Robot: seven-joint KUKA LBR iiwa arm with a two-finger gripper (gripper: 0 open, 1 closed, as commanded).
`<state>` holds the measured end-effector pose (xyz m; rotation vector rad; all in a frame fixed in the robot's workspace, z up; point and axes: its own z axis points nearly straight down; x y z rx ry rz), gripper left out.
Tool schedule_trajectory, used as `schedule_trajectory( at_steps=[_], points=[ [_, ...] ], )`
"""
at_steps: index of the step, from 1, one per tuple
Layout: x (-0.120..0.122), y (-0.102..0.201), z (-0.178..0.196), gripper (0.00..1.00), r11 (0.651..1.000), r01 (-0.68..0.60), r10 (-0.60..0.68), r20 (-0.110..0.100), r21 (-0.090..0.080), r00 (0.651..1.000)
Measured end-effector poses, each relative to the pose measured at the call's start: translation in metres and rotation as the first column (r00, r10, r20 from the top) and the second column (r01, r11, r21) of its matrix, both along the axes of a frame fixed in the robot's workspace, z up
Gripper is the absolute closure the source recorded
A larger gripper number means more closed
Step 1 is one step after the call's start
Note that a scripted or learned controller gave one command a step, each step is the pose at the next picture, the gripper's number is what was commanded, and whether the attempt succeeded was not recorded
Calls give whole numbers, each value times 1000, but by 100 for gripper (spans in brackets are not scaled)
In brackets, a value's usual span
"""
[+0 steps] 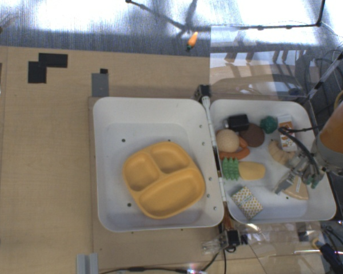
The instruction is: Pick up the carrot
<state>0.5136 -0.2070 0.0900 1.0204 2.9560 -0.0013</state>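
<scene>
A: Gripper (294, 180) low in the right bin (277, 209), at its right side, just over a pale wedge (299, 191). Apart or together? Cannot tell from this angle. Nothing seen clamped in it.

B: And the carrot (238, 152)?

A: Left part of that same bin, near the divider. Lies flat, mostly tucked under a beige ball (227, 140), with a brown disc (253, 135) just beside its right end. Well apart from the gripper.

B: So which step, judging by that?

A: Approach, probably, and not yet over the target. Next calls for a lift clear of the wedge, a shift left across the bin, then a descent on the little orange strip that shows.

B: Surroundings, left to right?

A: Bare counter (46, 153), then the left bin (103, 153) holding a yellow divided plate (160, 178). In the right bin: a green spiky piece (231, 168) touching a yellow lump (252, 170), both just nearer than the carrot; a patterned packet (247, 201) at the near edge; a black block (238, 121) and a green knob (268, 124) on the far side; a tan slice (277, 152) between carrot and gripper.

B: Obstacles?

A: Mainly the ball on top, likely to be nudged or grabbed instead. Tight crowding on every side, too.
</scene>
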Motion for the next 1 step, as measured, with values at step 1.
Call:
schedule_trajectory(
  at_steps=[1],
  points=[
    [-24,83,38,0,981,193,-193,-6,8,981]
  ],
)
